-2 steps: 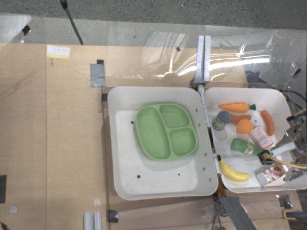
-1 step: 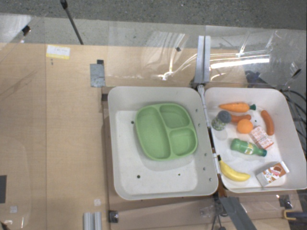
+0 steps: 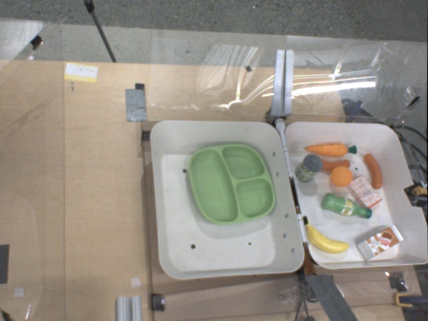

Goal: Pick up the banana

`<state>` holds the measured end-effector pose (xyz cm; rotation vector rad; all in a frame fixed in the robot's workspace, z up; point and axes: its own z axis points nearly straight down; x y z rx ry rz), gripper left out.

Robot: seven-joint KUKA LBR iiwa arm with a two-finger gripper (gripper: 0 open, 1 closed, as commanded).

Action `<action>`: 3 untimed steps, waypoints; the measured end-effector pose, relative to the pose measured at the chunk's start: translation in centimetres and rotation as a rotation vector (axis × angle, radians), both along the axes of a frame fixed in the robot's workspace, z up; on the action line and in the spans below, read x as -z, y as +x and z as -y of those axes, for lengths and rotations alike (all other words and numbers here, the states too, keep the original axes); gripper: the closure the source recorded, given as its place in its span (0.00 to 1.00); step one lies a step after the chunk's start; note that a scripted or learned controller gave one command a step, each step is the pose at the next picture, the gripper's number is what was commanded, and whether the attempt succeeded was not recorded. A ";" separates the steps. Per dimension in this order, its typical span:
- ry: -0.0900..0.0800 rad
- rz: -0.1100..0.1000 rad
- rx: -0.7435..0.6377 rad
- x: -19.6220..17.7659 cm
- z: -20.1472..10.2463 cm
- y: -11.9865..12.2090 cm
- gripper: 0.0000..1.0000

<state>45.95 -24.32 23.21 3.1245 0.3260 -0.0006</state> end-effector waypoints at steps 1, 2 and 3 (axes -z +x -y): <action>0.001 -0.001 0.004 9.9 -2.1 0.0 0.00; 0.004 0.005 0.003 14.1 -0.3 0.3 0.00; 0.003 0.004 0.003 13.1 -0.1 0.2 1.00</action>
